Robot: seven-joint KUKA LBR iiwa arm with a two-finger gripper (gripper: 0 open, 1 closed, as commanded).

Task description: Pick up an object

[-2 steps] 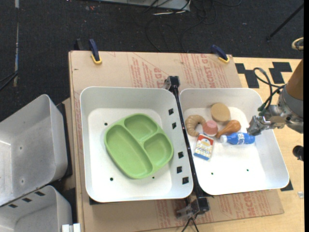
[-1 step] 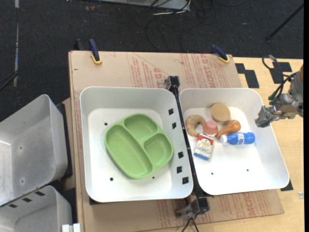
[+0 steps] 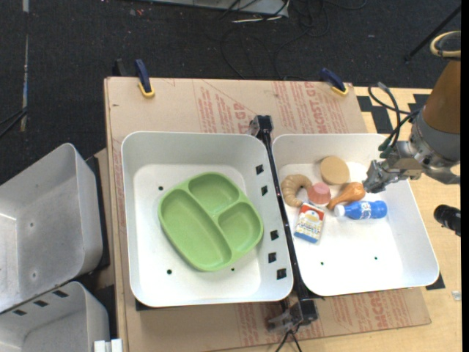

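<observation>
The right bin (image 3: 396,259) holds several small items. A tan round biscuit (image 3: 334,170) lies at the back, with a curved brown croissant (image 3: 296,188) and a pink cup (image 3: 319,193) to its left. An orange-brown drumstick (image 3: 346,193) lies beside a blue bottle (image 3: 362,210) on its side. A small red and white carton (image 3: 310,222) sits in front of them. My gripper (image 3: 375,177) hangs over the right bin's back right part, just right of the drumstick's thick end and above the bottle. I see nothing held in it.
In the left bin (image 3: 139,196) lies a green divided plate (image 3: 211,220). A black divider (image 3: 277,211) with clamps runs between the bins. Grey tubs (image 3: 44,226) stand off the bench at the left. The arm's orange band (image 3: 443,108) and cables rise at the right.
</observation>
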